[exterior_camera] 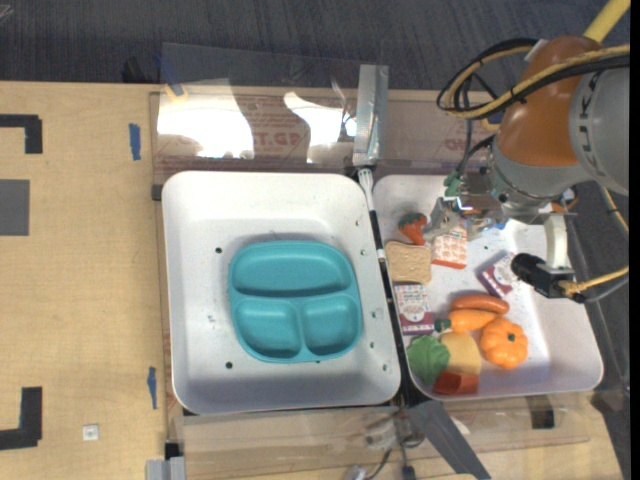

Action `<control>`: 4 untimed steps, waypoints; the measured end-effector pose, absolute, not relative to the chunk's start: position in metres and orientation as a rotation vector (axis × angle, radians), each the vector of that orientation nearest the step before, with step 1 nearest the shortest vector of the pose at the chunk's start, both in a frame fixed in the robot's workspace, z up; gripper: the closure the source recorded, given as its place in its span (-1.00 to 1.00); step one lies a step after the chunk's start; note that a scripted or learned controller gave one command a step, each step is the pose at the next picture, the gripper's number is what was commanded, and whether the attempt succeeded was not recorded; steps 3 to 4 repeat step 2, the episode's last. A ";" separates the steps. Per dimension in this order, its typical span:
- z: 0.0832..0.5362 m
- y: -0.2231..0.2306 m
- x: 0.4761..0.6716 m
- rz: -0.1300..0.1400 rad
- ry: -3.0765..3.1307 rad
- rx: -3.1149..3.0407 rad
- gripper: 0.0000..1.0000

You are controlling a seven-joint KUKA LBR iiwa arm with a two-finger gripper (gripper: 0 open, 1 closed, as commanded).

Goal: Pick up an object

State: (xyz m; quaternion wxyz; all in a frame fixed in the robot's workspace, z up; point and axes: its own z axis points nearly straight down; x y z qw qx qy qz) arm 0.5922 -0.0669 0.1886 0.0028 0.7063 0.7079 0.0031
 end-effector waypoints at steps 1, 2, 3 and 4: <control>0.157 -0.115 0.602 -0.003 2.119 2.320 1.00; 0.186 -0.054 0.584 0.004 2.131 2.310 1.00; 0.186 -0.054 0.584 0.004 2.131 2.310 1.00; 0.186 -0.054 0.584 0.004 2.131 2.310 1.00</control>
